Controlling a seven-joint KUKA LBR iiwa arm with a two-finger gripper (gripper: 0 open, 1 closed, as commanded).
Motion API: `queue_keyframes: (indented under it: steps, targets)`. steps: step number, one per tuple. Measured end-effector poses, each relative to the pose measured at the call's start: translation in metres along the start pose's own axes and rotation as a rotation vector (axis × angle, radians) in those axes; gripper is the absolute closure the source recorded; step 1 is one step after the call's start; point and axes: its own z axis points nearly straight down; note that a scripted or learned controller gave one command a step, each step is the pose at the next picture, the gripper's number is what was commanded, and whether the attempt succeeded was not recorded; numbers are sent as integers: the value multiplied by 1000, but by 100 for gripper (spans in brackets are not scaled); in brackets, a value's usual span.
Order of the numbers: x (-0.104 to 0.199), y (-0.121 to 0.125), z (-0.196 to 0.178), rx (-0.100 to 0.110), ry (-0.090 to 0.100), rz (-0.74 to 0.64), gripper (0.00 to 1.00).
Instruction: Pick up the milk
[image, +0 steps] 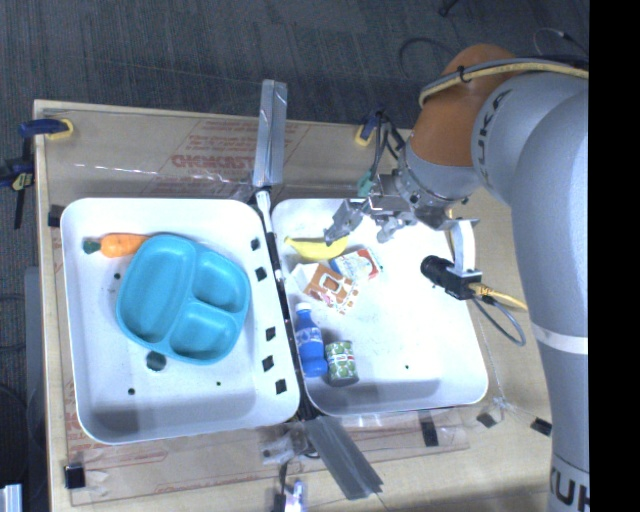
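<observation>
The milk carton (341, 279), white with orange and red print, lies on its side in the back-left part of the right bin (440, 345). My gripper (366, 226) hangs just above and behind it, at the bin's far edge, over the banana's right end. Its two fingers stand apart, one finger (346, 219) toward the banana and the other to the right, so it is open with nothing between them. The carton lies free on the bin floor.
A yellow banana (312, 246) lies beside the carton at the back. A blue bottle (309, 340) and a green can (341, 362) sit by the divider at the front left. The left bin (90, 400) holds a blue divided plate (185, 297) and a carrot (120, 243).
</observation>
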Motion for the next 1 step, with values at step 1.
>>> queue_keyframes:
  steps: [1]
  targets:
    - [29,-36,99,-27,-7,-12,0]
